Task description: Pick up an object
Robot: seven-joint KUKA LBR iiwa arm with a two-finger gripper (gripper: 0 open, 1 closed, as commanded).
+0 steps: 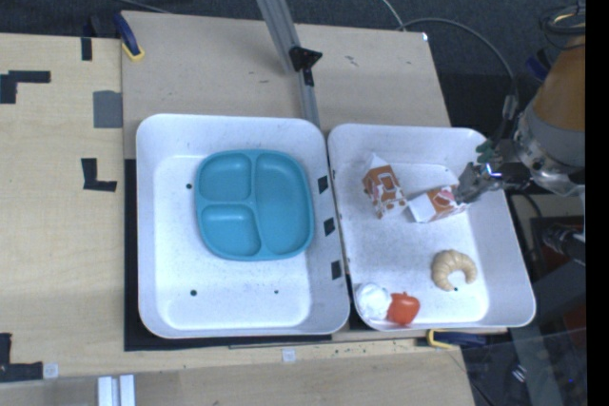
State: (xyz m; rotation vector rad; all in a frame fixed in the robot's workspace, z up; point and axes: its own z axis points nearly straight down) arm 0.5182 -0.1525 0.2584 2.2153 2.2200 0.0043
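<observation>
The right bin point(504, 242) holds several objects. A small brown-and-white carton point(383, 188) lies near its back left. Beside it lies a flat white-and-orange packet point(433, 203). A tan croissant point(454, 269) sits nearer the front. In the front left corner, a red tomato-like piece point(404, 308) rests against a white lump point(374, 300). My gripper point(473, 182) reaches in from the right, low over the bin, with its tip at the packet's right end. Whether it touches the packet is unclear.
The left bin point(162, 233) holds a blue divided plate point(254, 204). A grey metal post point(276, 5) slants down to the back edge between the bins. Cables point(381, 5) run behind the right bin. The arm's orange band point(569, 90) is at the right edge.
</observation>
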